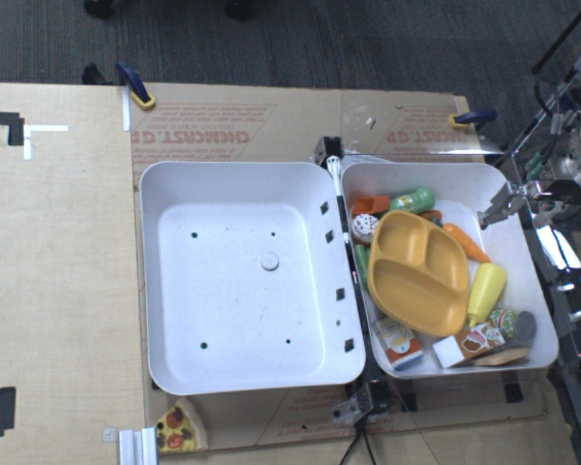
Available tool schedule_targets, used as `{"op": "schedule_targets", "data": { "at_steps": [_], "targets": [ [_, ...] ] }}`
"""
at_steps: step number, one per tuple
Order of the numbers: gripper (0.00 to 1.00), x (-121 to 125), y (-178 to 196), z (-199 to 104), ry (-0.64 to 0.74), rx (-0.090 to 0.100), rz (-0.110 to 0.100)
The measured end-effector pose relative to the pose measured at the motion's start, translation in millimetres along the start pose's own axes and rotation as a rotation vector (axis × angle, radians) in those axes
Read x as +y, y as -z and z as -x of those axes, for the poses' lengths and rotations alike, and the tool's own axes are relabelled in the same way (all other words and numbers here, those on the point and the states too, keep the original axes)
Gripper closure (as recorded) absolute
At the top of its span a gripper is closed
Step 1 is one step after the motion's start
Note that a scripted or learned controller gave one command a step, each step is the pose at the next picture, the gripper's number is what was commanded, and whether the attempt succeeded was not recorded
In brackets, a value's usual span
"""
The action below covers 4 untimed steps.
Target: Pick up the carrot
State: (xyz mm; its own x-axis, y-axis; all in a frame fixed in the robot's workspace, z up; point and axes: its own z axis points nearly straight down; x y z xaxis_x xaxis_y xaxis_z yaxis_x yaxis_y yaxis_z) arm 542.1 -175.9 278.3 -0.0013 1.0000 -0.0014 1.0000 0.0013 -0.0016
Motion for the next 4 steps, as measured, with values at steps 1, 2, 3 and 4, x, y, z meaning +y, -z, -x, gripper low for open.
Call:
{"op": "schedule_targets", "data": {
  "at_steps": [1, 2, 3, 4],
  "targets": [
    [0.0, 17.1, -108.1, 14.4, -0.025, 0.001, -0.001],
    [0.0, 64.5, -183.8, 23.8, -0.077, -0.001, 0.006],
    [1.0, 63.8, -169.6, 27.0, -0.077, -0.005, 0.002],
    [1.0, 98.6, -106.0, -31.1, 0.034, -0.008, 0.005]
  ]
}}
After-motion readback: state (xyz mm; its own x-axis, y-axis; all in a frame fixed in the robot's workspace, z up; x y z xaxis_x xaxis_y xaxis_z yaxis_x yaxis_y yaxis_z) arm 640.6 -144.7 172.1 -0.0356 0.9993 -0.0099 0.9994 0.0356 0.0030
